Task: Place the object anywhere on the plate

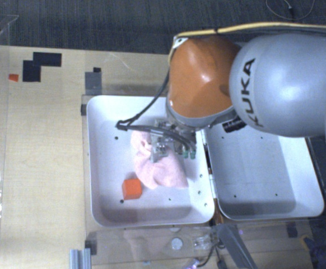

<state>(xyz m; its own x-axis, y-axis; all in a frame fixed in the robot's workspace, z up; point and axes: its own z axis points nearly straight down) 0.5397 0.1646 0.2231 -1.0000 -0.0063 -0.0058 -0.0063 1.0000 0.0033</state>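
A small orange block lies in the left white bin, near its front. Right beside it, touching or nearly so, sits a pale pink plate-like thing with an uneven outline. My gripper hangs directly over the pink plate's upper part, under the big orange band of the arm. The gripper's metal parts cover the far part of the pink plate. The orange block is left of and nearer the front than the gripper, apart from it.
The right white bin stands next to the left one, partly under the grey arm. The wooden bench stretches to the left, with black marks and a small orange square at the back.
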